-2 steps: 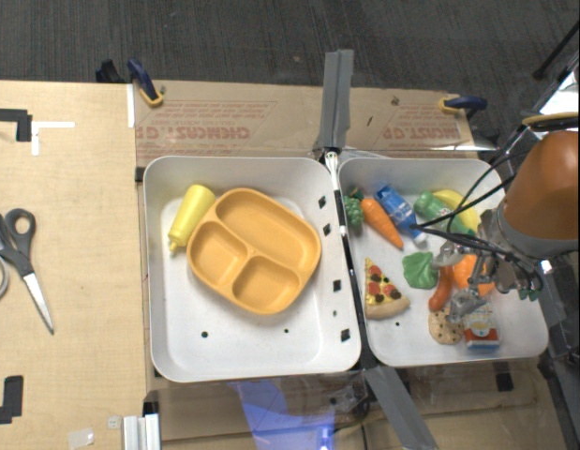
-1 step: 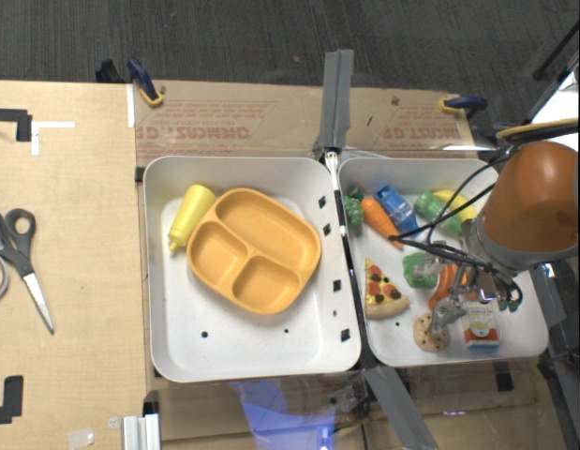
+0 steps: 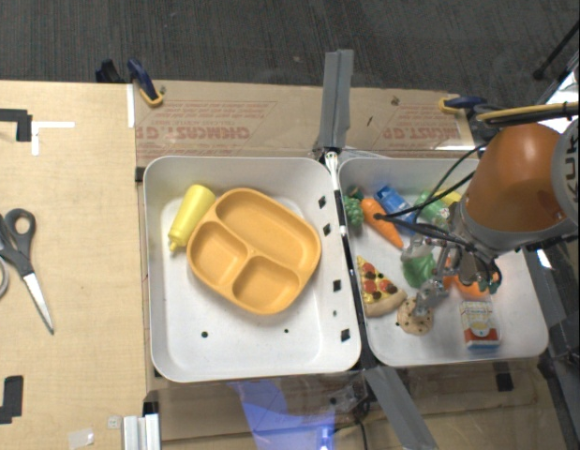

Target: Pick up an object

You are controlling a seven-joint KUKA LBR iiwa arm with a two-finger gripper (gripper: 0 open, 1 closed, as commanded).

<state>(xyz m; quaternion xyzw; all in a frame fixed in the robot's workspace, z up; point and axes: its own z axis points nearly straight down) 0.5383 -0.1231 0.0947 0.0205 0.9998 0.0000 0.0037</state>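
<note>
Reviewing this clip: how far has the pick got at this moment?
Done: the arm has reached over the right bin, with the gripper low among the toys, near the cookie and pizza slice. In hand: nothing visibly between the fingers. Left: grasping and lifting an object. The yellow tray and bottle lie in the left bin.

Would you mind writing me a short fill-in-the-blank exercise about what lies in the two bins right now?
1. The divided orange tray lies in the ____ bin.
2. The yellow bottle rests against the tray's ____ side.
3. The pizza slice lies in the right bin, just above the ____.
4. The gripper hangs over the ____ bin.

Missing words: left; left; cookie; right
</note>
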